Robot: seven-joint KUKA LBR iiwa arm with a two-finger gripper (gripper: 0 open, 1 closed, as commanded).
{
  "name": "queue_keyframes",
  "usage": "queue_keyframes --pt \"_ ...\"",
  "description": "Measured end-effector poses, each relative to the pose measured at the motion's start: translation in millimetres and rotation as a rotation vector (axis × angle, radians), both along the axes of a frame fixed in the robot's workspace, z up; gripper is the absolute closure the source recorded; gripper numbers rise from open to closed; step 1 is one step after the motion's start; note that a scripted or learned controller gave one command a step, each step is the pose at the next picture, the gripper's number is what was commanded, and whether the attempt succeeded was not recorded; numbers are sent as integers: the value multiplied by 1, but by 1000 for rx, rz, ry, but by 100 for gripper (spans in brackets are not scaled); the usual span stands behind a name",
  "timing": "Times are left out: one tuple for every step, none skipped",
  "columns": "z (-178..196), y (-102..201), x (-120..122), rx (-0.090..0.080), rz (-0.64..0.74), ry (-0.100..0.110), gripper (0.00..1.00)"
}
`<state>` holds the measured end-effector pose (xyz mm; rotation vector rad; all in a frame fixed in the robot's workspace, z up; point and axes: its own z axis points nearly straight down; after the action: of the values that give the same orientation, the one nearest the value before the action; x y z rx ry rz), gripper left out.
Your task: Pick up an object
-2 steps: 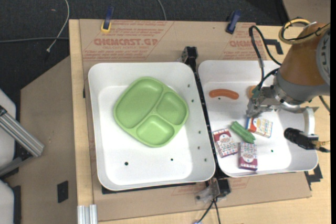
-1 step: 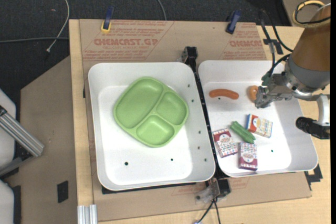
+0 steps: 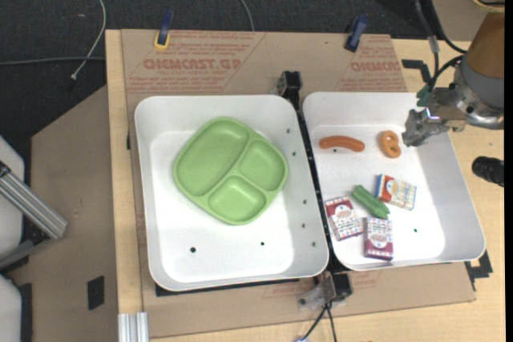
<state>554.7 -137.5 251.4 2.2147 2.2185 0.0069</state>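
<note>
The gripper (image 3: 416, 130) hangs at the right bin's (image 3: 461, 196) far right edge, grip state unclear; pretzel (image 3: 389, 143) just beside; sausage (image 3: 342, 144) further left; bare floor between

My arm (image 3: 489, 60) came in from the right side of the view, its orange band showing above the grey wrist. The wrist bent down and to the left, so my gripper (image 3: 417, 128) hung low at the right-hand part of the scene, pointing downward. The dark metal of the gripper head faced left, away from my arm.
</note>
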Motion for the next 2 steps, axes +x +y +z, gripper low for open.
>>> queue_keyframes --pt "-3 0 1 1 -1 6 100" --pt "0 60 -14 5 4 10 100"
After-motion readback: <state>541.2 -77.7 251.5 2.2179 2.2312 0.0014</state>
